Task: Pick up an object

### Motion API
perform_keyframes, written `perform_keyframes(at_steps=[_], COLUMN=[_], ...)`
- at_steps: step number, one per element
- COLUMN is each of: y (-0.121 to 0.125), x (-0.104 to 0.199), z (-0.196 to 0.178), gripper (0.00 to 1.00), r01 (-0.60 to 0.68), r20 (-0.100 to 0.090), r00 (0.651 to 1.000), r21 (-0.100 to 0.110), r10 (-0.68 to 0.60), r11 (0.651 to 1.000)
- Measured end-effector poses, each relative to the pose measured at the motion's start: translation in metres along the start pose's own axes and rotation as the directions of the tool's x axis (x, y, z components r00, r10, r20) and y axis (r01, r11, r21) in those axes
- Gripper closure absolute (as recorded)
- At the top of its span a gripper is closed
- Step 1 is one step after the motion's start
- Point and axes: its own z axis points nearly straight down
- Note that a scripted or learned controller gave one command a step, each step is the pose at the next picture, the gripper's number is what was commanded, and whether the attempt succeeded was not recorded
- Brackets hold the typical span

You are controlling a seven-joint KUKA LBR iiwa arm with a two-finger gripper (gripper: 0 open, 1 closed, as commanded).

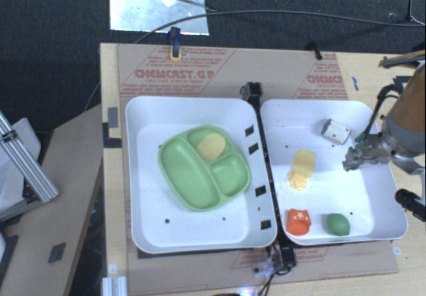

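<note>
The right bin (279, 115) holds a pale yellow soft piece (302, 169) near its middle, a small white and grey block (335, 131) at the back, an orange-red object (299, 221) and a green round object (337, 223) at the front. My gripper (353, 157) hangs over the right part of this bin, right of the yellow piece and below the white block. Nothing shows between its tips. The left bin (143, 122) holds a green divided plate (200, 167) with a yellow object (212, 147) in its upper compartment.
The arm's grey body and orange band (407, 112) come in from the right edge over the right bin's rim. A black divider with clips (261, 155) runs between the bins. Cardboard (226, 65) lies under both bins.
</note>
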Motion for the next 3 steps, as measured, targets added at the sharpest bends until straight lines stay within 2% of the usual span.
perform_keyframes(at_steps=[1,2,3], y=[0.011,0.012,0.026], x=[-0.004,-0.004,0.044], z=[-0.059,-0.099,-0.086], gripper=[1.0,1.0,1.0], r01=[0.002,0.002,0.007], r20=[0.001,0.0,-0.003], r00=[1.0,1.0,1.0], r21=[-0.001,0.0,0.004], r10=[-0.002,-0.002,-0.007], r11=[1.0,1.0,1.0])
